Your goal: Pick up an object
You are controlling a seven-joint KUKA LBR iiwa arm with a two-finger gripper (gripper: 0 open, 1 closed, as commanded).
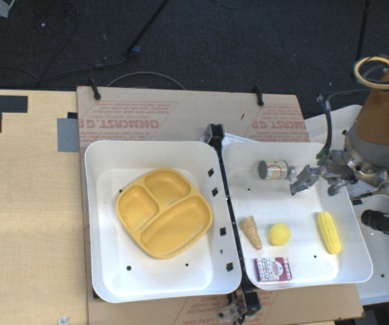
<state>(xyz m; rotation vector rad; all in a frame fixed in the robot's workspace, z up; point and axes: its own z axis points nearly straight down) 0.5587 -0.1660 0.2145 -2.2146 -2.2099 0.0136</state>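
Five small objects lie in the right bin (357, 266) while the gripper (318, 183) hovers over its upper part, holding nothing.

A small can (274, 170) lies on its side near the bin's far wall, just left of the gripper and apart from it. A yellow corn cob (329, 232) rests lengthwise toward the right side, with a yellow ball (280, 234) to its left and an ice cream cone (251, 231) beside the ball, tip toward the near edge. A pink-and-white packet (272, 269) sits by the near wall. The gripper's two fingers (303, 180) are spread apart with nothing between them, above bare bin floor. The left bin (106, 276) carries a yellow divided plate (165, 212). Both bins sit on a cardboard sheet (140, 117) on the bench (25, 215).
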